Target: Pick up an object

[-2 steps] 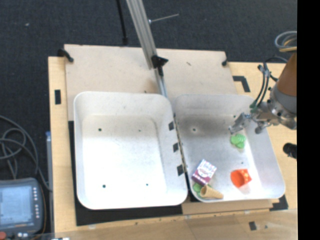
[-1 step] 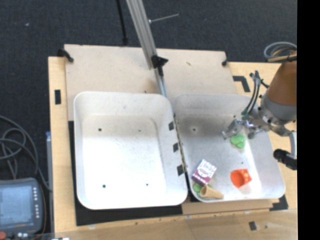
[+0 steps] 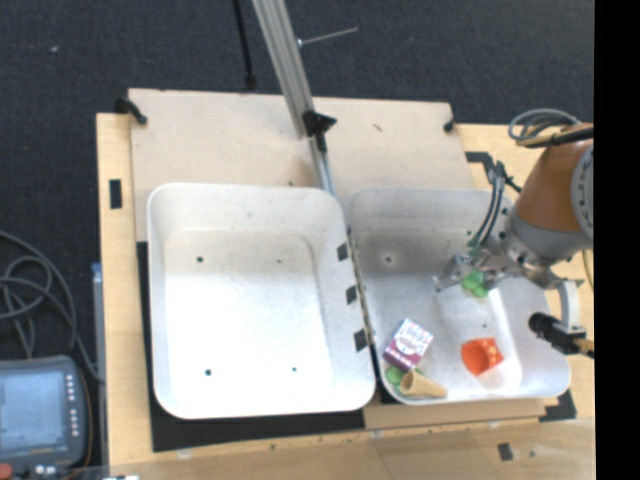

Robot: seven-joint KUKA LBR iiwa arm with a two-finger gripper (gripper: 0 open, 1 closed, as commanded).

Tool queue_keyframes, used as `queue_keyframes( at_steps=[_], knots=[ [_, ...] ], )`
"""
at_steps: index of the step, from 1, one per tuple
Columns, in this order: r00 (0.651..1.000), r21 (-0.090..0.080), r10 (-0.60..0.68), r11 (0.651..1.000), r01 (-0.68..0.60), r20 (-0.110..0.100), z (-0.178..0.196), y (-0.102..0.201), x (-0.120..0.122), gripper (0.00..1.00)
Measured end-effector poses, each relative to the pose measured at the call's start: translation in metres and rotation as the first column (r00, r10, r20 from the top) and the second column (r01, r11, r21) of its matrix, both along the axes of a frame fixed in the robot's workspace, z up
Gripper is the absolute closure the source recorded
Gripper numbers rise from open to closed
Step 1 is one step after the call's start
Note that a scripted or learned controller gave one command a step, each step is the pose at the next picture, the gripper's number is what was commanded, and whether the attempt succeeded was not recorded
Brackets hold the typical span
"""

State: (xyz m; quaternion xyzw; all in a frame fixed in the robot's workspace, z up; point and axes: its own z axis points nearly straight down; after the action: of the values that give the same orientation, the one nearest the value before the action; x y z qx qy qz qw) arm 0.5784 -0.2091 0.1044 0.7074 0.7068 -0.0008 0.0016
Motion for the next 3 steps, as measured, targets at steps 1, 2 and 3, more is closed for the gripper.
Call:
queue_keyframes(
  at_steps=[1,2,3],
  knots=[
    [1.0,-0.001,-0.003,1.0,0.004,0.007,0.014,-0.001,0.002,1.0],
    [1.0,0.002,0.001,1.0,-0.001,0.005,0.058,-0.001,0.001,1.0],
    [1.0,0.0,0.004,1.0,-0.004,0.008,0.123,-0.004,0.004,1.0]
  ],
)
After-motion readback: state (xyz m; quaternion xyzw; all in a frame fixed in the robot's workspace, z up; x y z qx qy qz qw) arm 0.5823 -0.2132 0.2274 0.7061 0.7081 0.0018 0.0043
